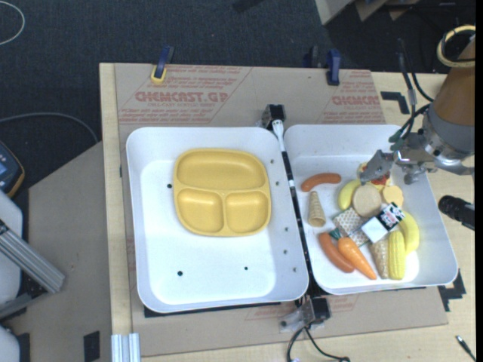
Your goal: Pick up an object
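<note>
The right bin [332, 145] holds a heap of toy foods. Among them are an orange sausage [324, 179], an ice cream cone [315, 210], a carrot [355, 255], a corn cob [395, 258], a banana [411, 231], a tan round piece [367, 200] and a white-and-black block [383, 222]. My gripper [394, 167] hangs over the bin's far right part, just above the heap's back edge. Its fingers stand spread, open, with nothing seen between them. A small red piece [379, 176] lies right under the left finger.
The left bin [151, 225] bears a yellow divided plate [223, 191]. A black divider bar [290, 194] runs between the bins. Clamps [160, 66] sit on the cardboard's far edge, and cables [411, 81] trail at the far right behind the arm.
</note>
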`<action>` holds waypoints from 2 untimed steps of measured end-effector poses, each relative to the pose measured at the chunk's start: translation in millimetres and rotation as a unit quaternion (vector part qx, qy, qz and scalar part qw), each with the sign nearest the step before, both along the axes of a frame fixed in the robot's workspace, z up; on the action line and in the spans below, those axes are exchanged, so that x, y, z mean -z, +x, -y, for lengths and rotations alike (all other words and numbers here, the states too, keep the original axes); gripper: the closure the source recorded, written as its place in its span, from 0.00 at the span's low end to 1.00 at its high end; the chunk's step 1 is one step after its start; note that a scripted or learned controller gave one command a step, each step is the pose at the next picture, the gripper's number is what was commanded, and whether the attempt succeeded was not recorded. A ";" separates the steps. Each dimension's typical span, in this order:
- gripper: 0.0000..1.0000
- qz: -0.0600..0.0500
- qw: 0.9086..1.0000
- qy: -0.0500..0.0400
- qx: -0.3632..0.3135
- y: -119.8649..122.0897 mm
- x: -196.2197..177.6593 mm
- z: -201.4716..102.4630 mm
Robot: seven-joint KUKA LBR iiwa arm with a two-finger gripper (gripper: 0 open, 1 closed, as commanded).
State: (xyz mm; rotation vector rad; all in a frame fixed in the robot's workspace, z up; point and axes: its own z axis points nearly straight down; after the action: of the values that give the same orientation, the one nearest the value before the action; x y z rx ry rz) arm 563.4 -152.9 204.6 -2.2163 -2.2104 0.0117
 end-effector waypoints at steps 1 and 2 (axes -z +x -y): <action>0.00 0.007 1.000 -0.001 -0.001 3.0 -6.8 -0.1; 0.00 0.003 1.000 0.000 -0.001 8.5 54.4 1.4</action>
State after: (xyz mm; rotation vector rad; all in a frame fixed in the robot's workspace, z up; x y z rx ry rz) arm 571.9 -154.2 150.2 -2.2167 -2.2166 0.0054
